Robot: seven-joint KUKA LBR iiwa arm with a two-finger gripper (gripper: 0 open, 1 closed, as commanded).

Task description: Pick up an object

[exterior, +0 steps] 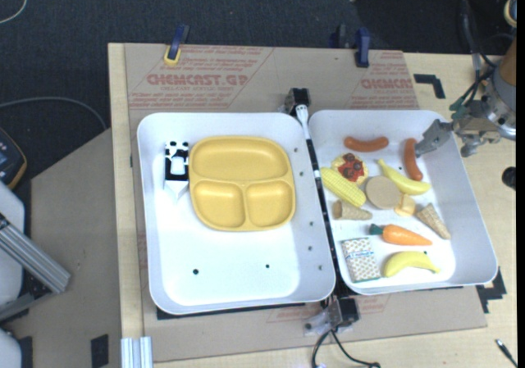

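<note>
1. Two white bins sit side by side on the bench; the right bin holds the toy food, and the fingers hang at its upper right rim
2. Whether the fingers are released or clenched I cannot tell, as they read as one grey wedge; nothing shows between them
3. Just below and beside the fingers lies a red sausage, set lengthwise; a second sausage lies further out from the tip, toward the bin's middle
4. Beyond those, away from the fingers, come a yellow banana, a corn cob, a round biscuit and a carrot
5. My judgement: the near sausage is the easiest target. Come down straight over its middle, close across its narrow width, and keep off the bin wall, which is close
6. The banana touches that sausage at one end, so a skewed descent could nudge both
7. Far from the fingers, the left bin carries a yellow divided tray
8. Red print on the brown board reads roughly "CHEMCAST GP", repeated reversed above the right bin; smaller lettering is too fine to read
</note>
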